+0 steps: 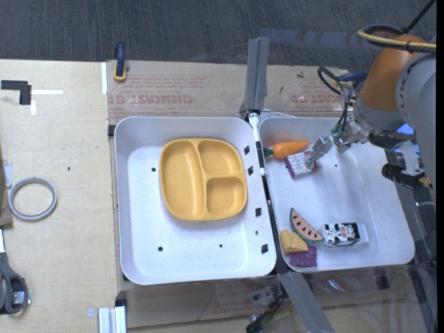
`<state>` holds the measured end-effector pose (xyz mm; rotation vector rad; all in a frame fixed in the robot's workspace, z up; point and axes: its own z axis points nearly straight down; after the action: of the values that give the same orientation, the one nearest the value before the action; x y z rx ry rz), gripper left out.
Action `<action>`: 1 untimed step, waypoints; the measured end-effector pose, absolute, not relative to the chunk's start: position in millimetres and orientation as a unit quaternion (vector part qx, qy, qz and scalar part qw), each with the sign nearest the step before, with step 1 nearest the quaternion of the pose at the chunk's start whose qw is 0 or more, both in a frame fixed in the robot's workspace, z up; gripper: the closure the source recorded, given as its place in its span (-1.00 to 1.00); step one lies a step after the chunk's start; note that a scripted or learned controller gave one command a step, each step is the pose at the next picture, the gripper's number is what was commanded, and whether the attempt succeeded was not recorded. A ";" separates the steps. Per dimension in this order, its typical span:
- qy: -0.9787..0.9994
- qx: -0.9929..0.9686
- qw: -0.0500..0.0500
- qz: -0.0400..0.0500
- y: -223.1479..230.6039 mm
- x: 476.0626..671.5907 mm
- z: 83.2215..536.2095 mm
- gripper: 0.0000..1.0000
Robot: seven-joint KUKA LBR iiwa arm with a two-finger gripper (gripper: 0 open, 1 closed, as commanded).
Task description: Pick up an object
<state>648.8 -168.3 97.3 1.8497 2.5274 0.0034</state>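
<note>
The right bin (374,207) holds several small items. An orange carrot (289,148) lies at its far left, with a pink and white packet (299,164) just in front of it. Near the front lie a watermelon slice (305,225), a yellow piece (292,242), a purple piece (302,258) and a black and white carton (341,234). My gripper (316,151) reaches down from the upper right and its tip is at the packet's right edge, beside the carrot. Whether it touches the packet I cannot make out.
A yellow divided plate (203,179) sits in the left bin (139,241). A grey divider (257,82) runs between the bins. On the wooden bench to the left lie a grey tape ring (30,198) and scissors (12,290). Cables loop around the arm's wrist (388,82).
</note>
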 end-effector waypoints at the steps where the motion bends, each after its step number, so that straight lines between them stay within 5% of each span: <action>1: 0.958 0.286 0.004 -0.001 -222.3 616.3 99.2 -1.00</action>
<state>616.3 -222.3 99.2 0.8962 3.0028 -0.0023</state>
